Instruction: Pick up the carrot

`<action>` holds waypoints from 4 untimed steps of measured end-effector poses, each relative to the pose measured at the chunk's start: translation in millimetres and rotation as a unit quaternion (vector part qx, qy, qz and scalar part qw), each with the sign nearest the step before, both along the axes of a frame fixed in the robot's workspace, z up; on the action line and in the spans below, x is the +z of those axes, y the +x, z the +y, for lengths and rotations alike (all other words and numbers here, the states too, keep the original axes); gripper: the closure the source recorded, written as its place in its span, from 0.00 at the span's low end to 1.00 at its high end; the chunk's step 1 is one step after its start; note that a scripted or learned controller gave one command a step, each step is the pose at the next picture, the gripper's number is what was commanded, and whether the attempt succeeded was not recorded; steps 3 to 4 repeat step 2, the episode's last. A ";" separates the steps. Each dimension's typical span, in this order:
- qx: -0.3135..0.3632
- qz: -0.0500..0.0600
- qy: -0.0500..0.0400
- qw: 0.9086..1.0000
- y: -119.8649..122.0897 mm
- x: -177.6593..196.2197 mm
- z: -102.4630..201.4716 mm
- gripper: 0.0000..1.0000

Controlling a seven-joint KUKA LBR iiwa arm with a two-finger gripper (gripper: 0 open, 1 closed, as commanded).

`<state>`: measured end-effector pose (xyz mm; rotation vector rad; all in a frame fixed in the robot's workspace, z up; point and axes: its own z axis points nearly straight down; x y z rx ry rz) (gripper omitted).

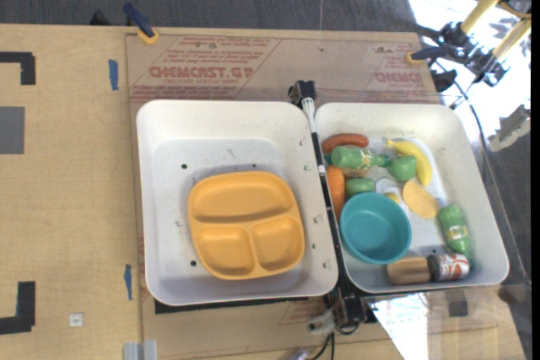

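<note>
The carrot [336,189] is a short orange piece lying in the right bin [472,169], pressed against that bin's left wall. The teal bowl [374,228] touches its lower right side, and a small green vegetable [360,186] lies just to its right. Its lower end is partly hidden by the bowl's rim.
The right bin also holds a red sausage [346,141], a green corn-like piece [349,157], a banana [413,154], a green pepper [403,169], a yellow slice [419,200], a green bottle [454,225], a brown roll [408,270] and a red can [452,266]. A yellow divided plate [246,223] sits in the left bin [160,181].
</note>
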<state>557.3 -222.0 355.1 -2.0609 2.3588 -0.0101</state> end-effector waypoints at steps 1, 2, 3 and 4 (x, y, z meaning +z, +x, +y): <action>-0.002 -0.004 0.001 1.000 2.2 11.2 1.0 1.00; -0.004 -0.009 0.002 1.000 4.5 23.4 1.9 1.00; -0.004 -0.009 0.002 1.000 4.5 23.4 1.9 1.00; -0.004 -0.009 0.002 1.000 4.5 23.4 1.9 1.00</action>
